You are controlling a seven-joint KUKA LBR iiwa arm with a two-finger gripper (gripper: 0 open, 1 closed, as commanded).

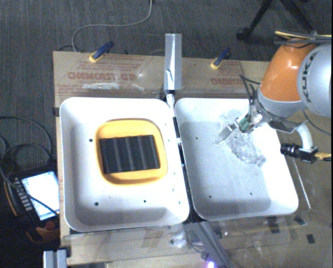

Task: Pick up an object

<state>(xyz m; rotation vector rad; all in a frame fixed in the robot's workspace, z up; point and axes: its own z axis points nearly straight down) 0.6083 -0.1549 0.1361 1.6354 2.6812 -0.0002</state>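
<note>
Camera view from above, slanted down onto a counter that carries two shallow white bins side by side. At the right, the grey arm with its orange band reaches in over the right bin. Its end effector hangs low over the upper middle of that bin, a small metallic tip with a green spot; whether it is spread or closed cannot be made out at this size.

Just under and beside the end effector lies a crumpled clear plastic object, hard to see against the white floor of the bin. It stretches from the tip down toward the bin's right side. Whether the end effector touches it or grips it is not clear.

To the left, the left bin holds an orange tray-like object with rounded corners, lying flat near the bin's centre. A dark ridged rectangular insert sits on top of it, covering most of its middle.

Between the two bins, at their far edge, a grey metal post stands upright. Two clamps with blue handles, one at the left and one further right, sit on the brown board behind the bins. On the floor at the left lies a handheld device with a lit screen, with cables around it.
</note>
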